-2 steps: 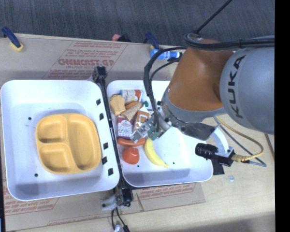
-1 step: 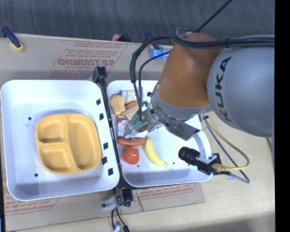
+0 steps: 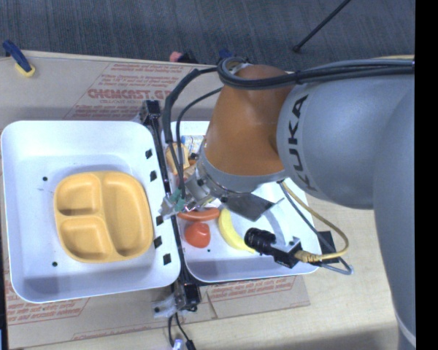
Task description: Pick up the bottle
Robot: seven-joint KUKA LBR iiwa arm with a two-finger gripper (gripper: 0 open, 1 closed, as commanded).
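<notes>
The arm's orange band and grey wrist (image 3: 252,133) hang over the right bin (image 3: 237,268) and cover most of it. The gripper (image 3: 182,197) pokes out below the wrist at the bin's left wall, close to a small green piece (image 3: 174,201). An amber, partly hidden object (image 3: 177,157) lies at the bin's left side just above the gripper; I cannot tell whether it is the bottle. Nothing can be seen held in the gripper.
A red round item (image 3: 197,234), a yellow banana-like piece (image 3: 232,230) and a flat orange-red item (image 3: 202,214) lie in the right bin near the gripper. The left bin (image 3: 29,144) holds a yellow divided plate (image 3: 102,215). A black cable connector (image 3: 266,245) crosses the right bin.
</notes>
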